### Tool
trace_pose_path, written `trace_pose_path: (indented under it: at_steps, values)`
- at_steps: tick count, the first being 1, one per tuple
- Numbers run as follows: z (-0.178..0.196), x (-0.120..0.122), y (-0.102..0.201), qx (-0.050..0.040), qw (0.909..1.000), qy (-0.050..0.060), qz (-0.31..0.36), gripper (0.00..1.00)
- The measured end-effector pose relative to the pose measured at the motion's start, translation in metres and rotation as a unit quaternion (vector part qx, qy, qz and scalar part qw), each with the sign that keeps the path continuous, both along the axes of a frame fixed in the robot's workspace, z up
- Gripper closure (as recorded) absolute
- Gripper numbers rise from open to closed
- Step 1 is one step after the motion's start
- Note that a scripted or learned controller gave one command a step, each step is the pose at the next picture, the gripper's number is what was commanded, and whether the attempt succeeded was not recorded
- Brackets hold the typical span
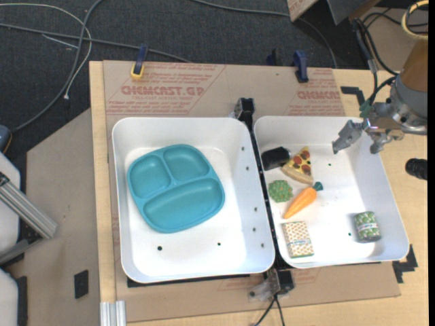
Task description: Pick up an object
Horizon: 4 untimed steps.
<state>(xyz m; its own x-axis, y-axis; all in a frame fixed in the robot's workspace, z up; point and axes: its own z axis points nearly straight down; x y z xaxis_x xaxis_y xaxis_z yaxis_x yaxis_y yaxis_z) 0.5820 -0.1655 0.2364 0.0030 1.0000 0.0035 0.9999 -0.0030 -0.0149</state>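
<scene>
My gripper [361, 141] hangs over the back right part of the right bin [391, 202], its two grey fingers spread open with nothing between them. Below and left of it lie the toys: a black piece [274, 157], a pizza slice [299, 164], a green broccoli [279, 190], an orange carrot [300, 202], a patterned cracker box [298, 239] and a green can [367, 226] near the front right corner. None of them touches the gripper.
The left bin [129, 250] holds a teal divided plate [177, 187]. A black clamp [244, 107] sits at the back where the two bins meet. Blue clamps [140, 62] pin the cardboard sheet at the rear.
</scene>
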Motion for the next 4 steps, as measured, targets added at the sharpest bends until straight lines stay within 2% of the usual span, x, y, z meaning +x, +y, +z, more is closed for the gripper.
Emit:
trace_pose_path:
  at_steps: [1, 2, 3, 4]
  values:
    - [0.008, 0.003, 0.001, -0.0014, 1.0, -0.007, 0.002, 0.0]
    - [-0.035, -0.002, 0.002, -0.0008, 1.0, -0.005, 0.002, 0.0]
    - [-0.094, 0.002, -0.004, -0.0005, 1.0, -0.004, 0.001, 0.0]
    - [-0.145, 0.003, -0.004, -0.0011, 1.0, -0.007, 0.001, 0.0]
